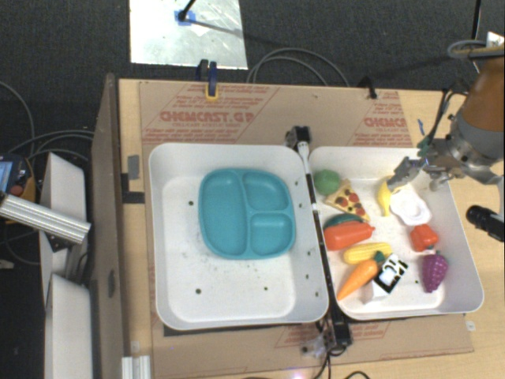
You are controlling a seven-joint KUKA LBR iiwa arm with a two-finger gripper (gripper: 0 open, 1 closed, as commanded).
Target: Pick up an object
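From my screen, the two-finger gripper (420, 172) hovers over the far side of the right white bin (465, 290), its fingers spread and holding nothing. Just below them lies the curved yellow plastic banana (384, 199), beside a flat white piece (409, 207). I judge the banana light, stiff and glossy-slick; best pinched across its narrow middle.
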